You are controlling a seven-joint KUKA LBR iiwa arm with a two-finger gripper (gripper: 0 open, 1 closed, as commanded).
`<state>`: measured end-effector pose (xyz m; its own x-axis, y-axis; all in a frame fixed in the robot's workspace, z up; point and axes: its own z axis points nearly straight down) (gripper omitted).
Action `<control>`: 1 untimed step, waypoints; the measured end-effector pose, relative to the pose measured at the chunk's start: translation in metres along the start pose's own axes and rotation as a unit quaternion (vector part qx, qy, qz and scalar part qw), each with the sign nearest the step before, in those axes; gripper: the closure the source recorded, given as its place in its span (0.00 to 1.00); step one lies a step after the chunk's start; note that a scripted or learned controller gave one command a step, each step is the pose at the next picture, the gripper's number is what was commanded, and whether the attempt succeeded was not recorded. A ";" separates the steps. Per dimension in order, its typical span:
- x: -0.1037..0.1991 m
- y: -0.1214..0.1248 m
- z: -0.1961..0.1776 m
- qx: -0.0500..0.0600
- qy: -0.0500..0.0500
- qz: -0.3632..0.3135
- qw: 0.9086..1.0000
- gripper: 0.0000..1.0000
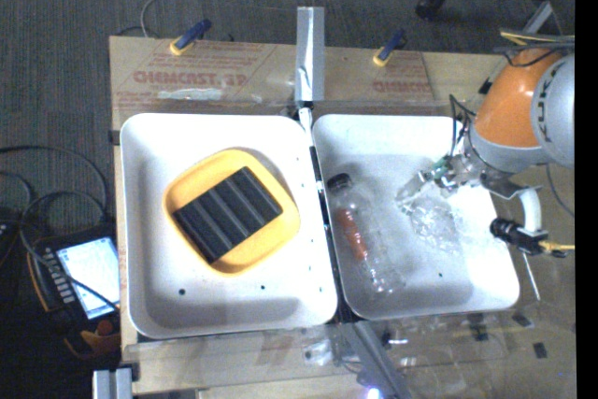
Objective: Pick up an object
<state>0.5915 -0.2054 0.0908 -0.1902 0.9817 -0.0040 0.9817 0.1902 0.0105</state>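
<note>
My claw (447,173) is half lost against a crumpled clear wrapper (432,212) in the right bin (486,294), so I cannot tell its state. My arm (523,112) enters from the right, bent down over that bin's far right part. A clear bottle (355,234) lies by the bin's left wall; a yellow tray (234,210) sits in the left bin (149,294).
</note>
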 end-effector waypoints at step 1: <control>0.000 0.003 -0.012 -0.004 0.000 0.000 1.000 1.00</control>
<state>0.5939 -0.2046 0.1026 -0.1904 0.9817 -0.0046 0.9815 0.1905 0.0176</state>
